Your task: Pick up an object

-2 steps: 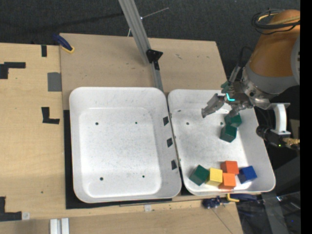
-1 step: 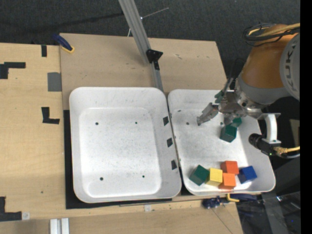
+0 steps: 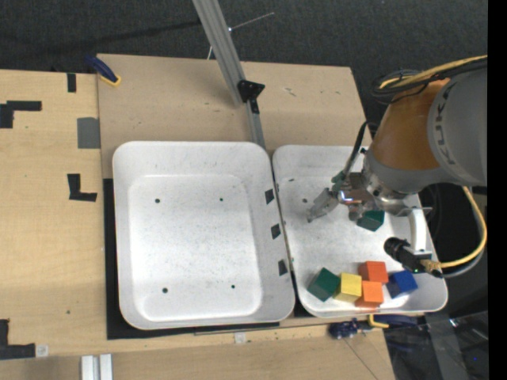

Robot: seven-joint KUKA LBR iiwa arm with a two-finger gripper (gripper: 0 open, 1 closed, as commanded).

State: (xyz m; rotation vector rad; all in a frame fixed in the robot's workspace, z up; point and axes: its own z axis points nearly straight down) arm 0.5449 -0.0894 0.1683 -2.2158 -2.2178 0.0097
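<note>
End effector (image 3: 323, 207) blurred over right bin (image 3: 305, 161); wrist hides bin's far edge.

My one camera sits up high over the bench (image 3: 198, 93) and looks down at a slant. It is far enough to see both white bins (image 3: 190, 236). My arm (image 3: 432, 133) comes in from its right side.

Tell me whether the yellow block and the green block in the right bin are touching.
Touching. The camera view shows the yellow block pressed side by side against the green block near the right bin's front edge, no white floor between them.
</note>
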